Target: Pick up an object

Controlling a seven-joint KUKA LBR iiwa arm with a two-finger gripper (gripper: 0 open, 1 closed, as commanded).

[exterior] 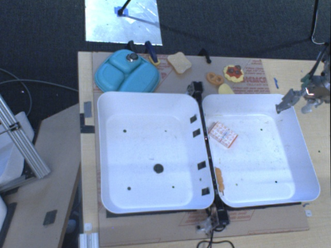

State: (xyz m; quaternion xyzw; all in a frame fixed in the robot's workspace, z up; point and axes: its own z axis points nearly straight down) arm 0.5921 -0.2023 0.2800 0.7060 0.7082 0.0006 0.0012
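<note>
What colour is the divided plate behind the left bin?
Light blue, seen clearly in the camera view: the divided plate sits beyond the left bin.

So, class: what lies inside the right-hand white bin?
Inside the right bin lie a small pink-and-white checked packet near its left wall and an orange piece against that wall lower down. Whatever is beneath the packet is covered.
</note>
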